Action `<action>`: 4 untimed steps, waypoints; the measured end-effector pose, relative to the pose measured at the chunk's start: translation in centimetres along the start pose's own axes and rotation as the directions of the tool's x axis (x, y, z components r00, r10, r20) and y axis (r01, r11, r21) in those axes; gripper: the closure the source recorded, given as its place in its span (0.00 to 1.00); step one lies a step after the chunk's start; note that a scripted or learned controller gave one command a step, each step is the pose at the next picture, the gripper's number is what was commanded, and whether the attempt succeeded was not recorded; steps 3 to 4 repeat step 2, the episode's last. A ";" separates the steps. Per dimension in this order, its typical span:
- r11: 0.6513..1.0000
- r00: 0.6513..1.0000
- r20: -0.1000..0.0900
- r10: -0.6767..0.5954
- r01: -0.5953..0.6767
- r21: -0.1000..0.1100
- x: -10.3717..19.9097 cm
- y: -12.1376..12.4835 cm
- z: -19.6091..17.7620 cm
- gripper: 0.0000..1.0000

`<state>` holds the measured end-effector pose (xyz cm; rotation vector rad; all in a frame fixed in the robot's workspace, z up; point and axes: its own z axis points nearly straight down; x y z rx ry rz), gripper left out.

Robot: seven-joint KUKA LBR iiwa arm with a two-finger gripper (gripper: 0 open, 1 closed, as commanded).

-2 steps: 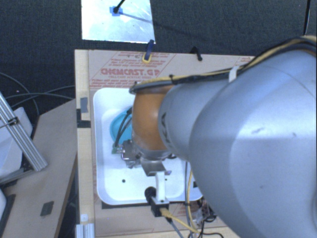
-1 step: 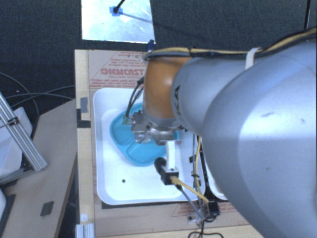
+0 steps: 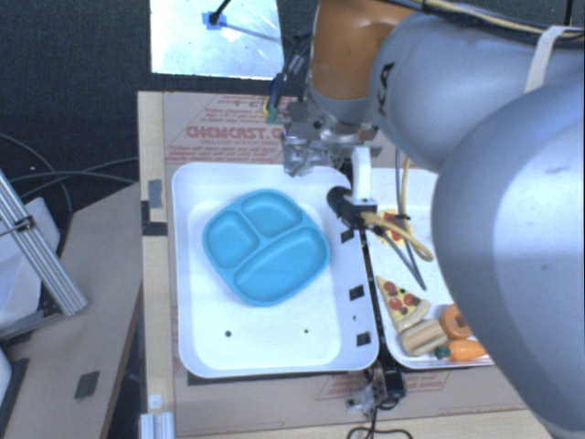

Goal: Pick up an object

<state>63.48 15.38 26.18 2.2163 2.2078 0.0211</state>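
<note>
My gripper point(image 3: 315, 158) hangs at the left bin's point(image 3: 196, 337) far edge; can't tell its state. Blue plate point(image 3: 265, 245) lies just below-left, long axis diagonal.

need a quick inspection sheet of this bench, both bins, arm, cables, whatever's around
surface: two white bins side by side, left bin and right bin, on a cardboard sheet
job's things: blue divided plate in left bin; pizza slice toy, hot dog toy, tongs in right bin
clutter: nothing seen
grippers: gripper above left bin's far edge, nothing seen held
cables: black cables at left
surroundings: aluminium rail at left
</note>
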 end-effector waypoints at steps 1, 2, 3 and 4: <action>1.000 1.000 -0.003 -0.012 0.012 0.016 5.6 0.6 2.8 1.00; 1.000 1.000 -0.004 -0.012 0.012 0.016 8.3 -4.9 -0.2 1.00; 1.000 1.000 -0.004 -0.012 0.012 0.016 8.3 -4.9 -0.2 1.00; 1.000 1.000 -0.004 -0.012 0.012 0.016 8.3 -4.9 -0.2 1.00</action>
